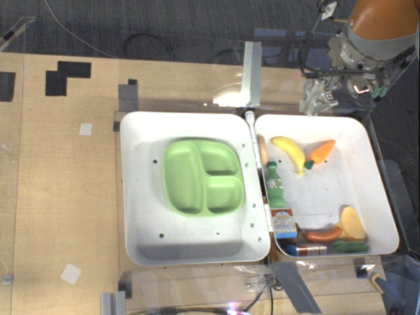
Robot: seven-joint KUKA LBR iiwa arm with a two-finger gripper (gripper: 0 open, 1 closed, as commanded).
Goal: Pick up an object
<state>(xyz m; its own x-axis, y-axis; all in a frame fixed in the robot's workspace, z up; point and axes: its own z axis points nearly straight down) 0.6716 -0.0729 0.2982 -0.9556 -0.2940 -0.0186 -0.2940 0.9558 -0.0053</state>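
The gripper (323, 96) was seen hanging above the bench at about one o'clock, just beyond the far rim of the right bin (375, 176), and whether it was spread or pressed together could not be told. Nothing was carried, so the pick was judged not yet begun. Candidates lay below it in that bin: a banana (290, 153) touching a carrot (319, 153) near twelve o'clock, a green bottle (273, 186) along the nine o'clock wall.

a pale green tray (200, 177) in one white bin (141, 241); in the other (367, 143), a yellow banana (289, 151), orange carrot (321, 151), green bottle (274, 188); wrist band (380, 8) orange.
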